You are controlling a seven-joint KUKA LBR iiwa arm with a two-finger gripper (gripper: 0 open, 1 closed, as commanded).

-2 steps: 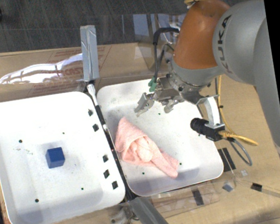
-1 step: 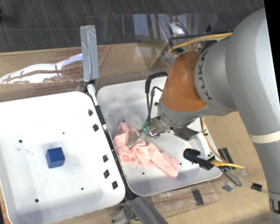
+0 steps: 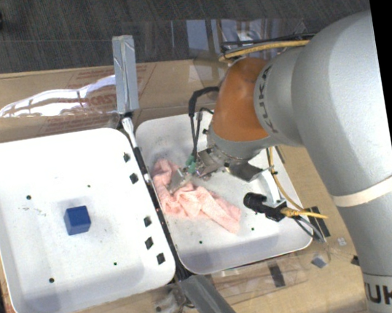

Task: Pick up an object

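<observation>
A crumpled pink cloth [image 3: 192, 198] lies in the right bin [image 3: 219, 255], stretching from its upper left toward the middle. My gripper [image 3: 185, 178] hangs low over the cloth's upper part, its tips right at the fabric. A small blue cube [image 3: 78, 219] rests in the left bin [image 3: 25, 289], far from the gripper. The grey arm with its orange band [image 3: 241, 104] covers the right bin's far right part.
A raised divider with black clips [image 3: 148, 211] separates the two bins. Brown cardboard [image 3: 40, 103] lies behind the bins, and a grey taped strip [image 3: 123, 71] runs up from the divider.
</observation>
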